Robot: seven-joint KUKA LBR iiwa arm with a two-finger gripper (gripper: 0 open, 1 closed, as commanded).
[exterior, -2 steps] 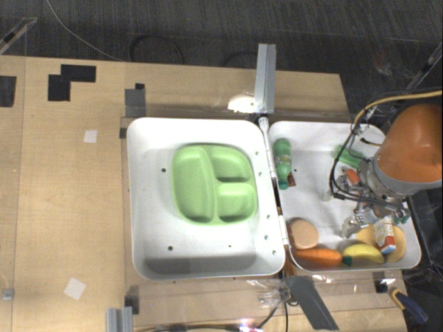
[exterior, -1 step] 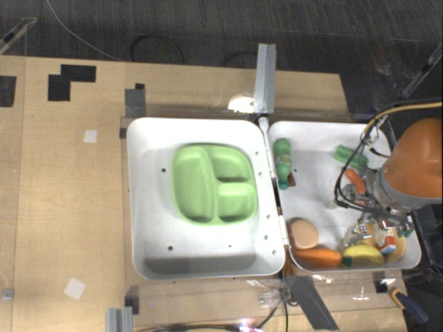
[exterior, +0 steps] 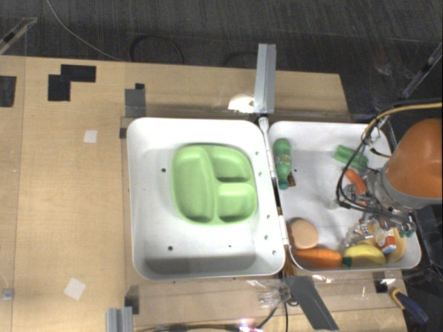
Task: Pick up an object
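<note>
While the arm (exterior: 415, 161) is lowered over the right bin (exterior: 315, 161) from 3 o'clock, no object is seen lifted; the pick is judged not yet done, with descent and approach seemingly achieved, and closing, lifting and clearing the bin left. The gripper (exterior: 370, 230) is placed low at the bin's 4 o'clock corner, among cables, just above the banana (exterior: 365, 253); how wide it stands, and whether anything is held, cannot be told.

Count, right bin: one green bottle (exterior: 282, 159) at 10 o'clock by the divider; one tan round (exterior: 303, 233) at 7 o'clock; one carrot (exterior: 318, 257) touching it below, along the near wall; one banana at 5 o'clock; one green piece (exterior: 346, 154) at 1 o'clock; one small orange-red item (exterior: 354, 178) near the wrist, kind unclear; a red-and-white item (exterior: 394, 246) beside the banana, partly hidden.

Left bin (exterior: 149, 185): one green divided tray (exterior: 213, 183), centred. Bins counted: two.
</note>
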